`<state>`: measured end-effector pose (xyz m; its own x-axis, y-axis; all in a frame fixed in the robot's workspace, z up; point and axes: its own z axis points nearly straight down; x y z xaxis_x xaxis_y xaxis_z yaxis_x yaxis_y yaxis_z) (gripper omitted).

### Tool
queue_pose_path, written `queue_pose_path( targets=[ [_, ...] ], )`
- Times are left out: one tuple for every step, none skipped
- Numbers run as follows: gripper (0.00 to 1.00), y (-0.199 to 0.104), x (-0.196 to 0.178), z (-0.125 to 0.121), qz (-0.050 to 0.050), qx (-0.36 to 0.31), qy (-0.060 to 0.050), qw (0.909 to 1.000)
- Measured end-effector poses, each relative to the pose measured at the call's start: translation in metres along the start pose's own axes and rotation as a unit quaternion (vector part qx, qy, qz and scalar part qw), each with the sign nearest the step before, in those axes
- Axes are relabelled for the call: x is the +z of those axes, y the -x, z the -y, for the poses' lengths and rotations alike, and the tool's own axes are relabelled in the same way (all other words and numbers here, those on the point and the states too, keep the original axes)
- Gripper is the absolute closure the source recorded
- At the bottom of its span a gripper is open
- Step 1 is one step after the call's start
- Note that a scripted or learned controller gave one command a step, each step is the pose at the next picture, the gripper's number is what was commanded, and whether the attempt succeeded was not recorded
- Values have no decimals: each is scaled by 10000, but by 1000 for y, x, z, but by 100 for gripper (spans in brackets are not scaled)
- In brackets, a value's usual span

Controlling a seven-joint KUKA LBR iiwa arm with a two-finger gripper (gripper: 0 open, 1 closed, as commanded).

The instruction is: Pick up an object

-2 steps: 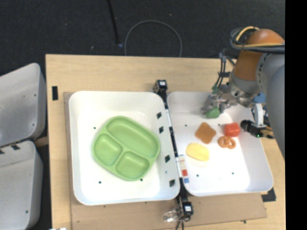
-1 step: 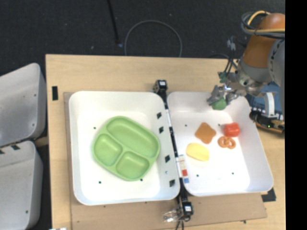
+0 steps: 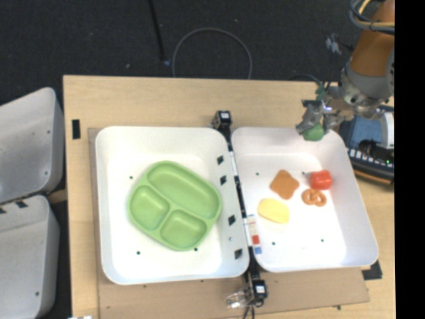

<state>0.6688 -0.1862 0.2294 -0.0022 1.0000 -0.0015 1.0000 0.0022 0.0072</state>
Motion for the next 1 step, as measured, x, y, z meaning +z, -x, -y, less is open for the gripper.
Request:
queue_pose_path(
  targets=[
    [100,-41,-11,18,-13,-10,-36,10000]
  ],
)
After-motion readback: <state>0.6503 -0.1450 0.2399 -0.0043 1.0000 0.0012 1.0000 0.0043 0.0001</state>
